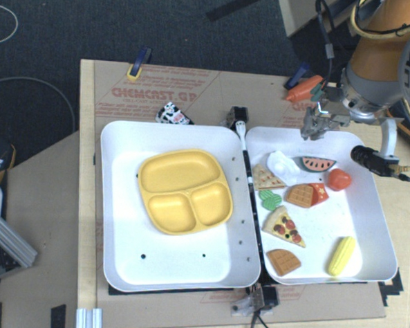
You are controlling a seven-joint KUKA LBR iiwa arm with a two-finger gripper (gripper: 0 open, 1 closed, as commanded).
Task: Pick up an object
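Bins | left bin (119,210): yellow tray (184,190); right bin (374,226): toy foods, corn (342,255); gripper (314,129): grip unclear, above rim

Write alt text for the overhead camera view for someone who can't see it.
A robot gripper hovers over the far edge of the right bin, which holds toy food including a pizza slice, corn cob and watermelon slice. The left bin holds a yellow divided plate.

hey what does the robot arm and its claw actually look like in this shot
The arm has a wide orange band over a grey wrist section with a silver metal flange beneath. The claw is small, made of dull grey metal. Black cables run along the arm, and a white bracket with a black cylinder sticks out beside the wrist.
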